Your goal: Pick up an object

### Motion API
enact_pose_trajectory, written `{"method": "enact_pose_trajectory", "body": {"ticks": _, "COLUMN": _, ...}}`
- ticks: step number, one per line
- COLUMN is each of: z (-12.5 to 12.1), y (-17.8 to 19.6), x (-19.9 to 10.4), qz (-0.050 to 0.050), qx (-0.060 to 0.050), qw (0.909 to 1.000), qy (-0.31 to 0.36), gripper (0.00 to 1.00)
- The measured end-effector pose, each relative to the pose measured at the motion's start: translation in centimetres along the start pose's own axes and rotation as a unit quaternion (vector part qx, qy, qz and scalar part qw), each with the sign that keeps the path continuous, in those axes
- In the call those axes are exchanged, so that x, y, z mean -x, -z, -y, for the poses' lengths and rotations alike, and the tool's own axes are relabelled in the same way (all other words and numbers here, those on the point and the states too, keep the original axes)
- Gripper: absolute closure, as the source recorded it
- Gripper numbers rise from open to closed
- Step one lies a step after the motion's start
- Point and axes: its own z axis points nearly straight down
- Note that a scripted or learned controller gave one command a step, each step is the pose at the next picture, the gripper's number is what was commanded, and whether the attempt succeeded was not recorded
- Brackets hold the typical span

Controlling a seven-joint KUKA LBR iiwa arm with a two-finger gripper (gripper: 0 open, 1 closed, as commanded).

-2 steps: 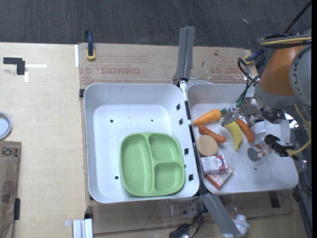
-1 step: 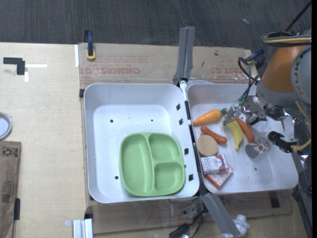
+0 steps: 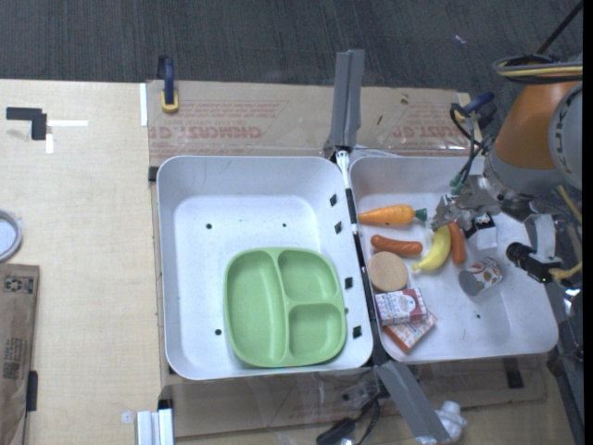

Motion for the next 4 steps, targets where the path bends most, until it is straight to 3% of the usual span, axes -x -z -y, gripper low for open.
{"method": "enact_pose_trajectory", "body": {"ticks": 1, "z": -1.6, "y": -0.1, "x": 1.5, "qz": 0.003, "qx": 0.006, "qw": 0.9957, "qy": -0.092, "gripper": 1.0}}
{"method": "enact_pose_trajectory", "body": {"ticks": 2, "z": -3.2, "y": 10.5, "x": -1.3, "qz": 0.004, "qx": 0.0, "qw": 0.9993, "qy": -0.038, "gripper": 1.0}}
{"method": "enact_pose_trajectory", "body": {"ticks": 3, "z": -3.1, "y": 10.5, "x": -1.3, "qz": 0.004, "qx": 0.0, "qw": 0.9993, "qy": -0.038, "gripper": 0.0}}
{"method": "enact_pose_trajectory", "body": {"ticks": 4, "z": -0.7, "y": -0.9, "x": 3.2, "qz": 0.001, "qx": -0.001, "qw": 0.9934, "qy": -0.115, "gripper": 0.0}}
